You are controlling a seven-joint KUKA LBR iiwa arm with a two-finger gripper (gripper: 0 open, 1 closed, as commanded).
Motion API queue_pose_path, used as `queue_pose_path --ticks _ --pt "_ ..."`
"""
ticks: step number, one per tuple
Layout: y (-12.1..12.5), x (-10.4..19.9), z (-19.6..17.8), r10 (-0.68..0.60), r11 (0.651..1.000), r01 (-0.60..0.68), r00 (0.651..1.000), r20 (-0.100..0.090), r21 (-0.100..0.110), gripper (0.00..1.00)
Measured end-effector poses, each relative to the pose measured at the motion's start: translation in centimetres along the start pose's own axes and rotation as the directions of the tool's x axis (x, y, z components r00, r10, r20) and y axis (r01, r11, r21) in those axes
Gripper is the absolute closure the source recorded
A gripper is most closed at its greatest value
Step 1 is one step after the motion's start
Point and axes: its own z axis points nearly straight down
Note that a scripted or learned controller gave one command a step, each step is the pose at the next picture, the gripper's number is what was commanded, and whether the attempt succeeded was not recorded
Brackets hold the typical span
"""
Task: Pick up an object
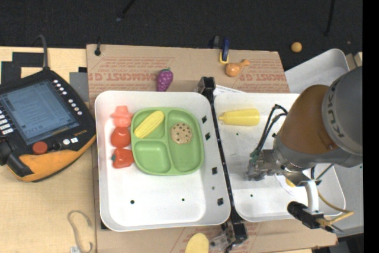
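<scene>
- Camera view, the arm: the grey arm with its orange band reaches in from the right and hangs low over the right-hand shallow white bin (249,210). Its two-finger gripper (259,170) sits just above the bin floor near the middle, probably because the program has sent it down for a grab. How wide the claw stands I cannot tell; nothing visible sits in it.
- Right bin contents: one long yellow plastic piece, like a banana or corn cob (239,117), lies along the far wall, apart from the gripper. It is the nearest candidate to pick, so the claw looks off target.
- Left-hand white bin (154,210): one green three-compartment plastic tray (155,161) rests near the far side. One yellow toy corn cob (147,124) lies in its upper-left compartment and one brown speckled cookie (182,133) in its right compartment.
- Beside the tray's left edge: three red-orange toy pieces (120,137) stacked in a column, touching.
- Outside the bins: one purple toy grape bunch (164,79), one orange pear-shaped toy (234,68), one small orange ball (296,47), one yellow rounded toy (197,242), and one operator's pendant with a screen (38,121).
</scene>
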Motion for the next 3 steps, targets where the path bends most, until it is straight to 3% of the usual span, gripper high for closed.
queue_pose_path --ticks 3 --pt "-0.2 -0.6 -13.2 -0.011 1.0 0.011 1.0 0.001 -0.006 1.0"
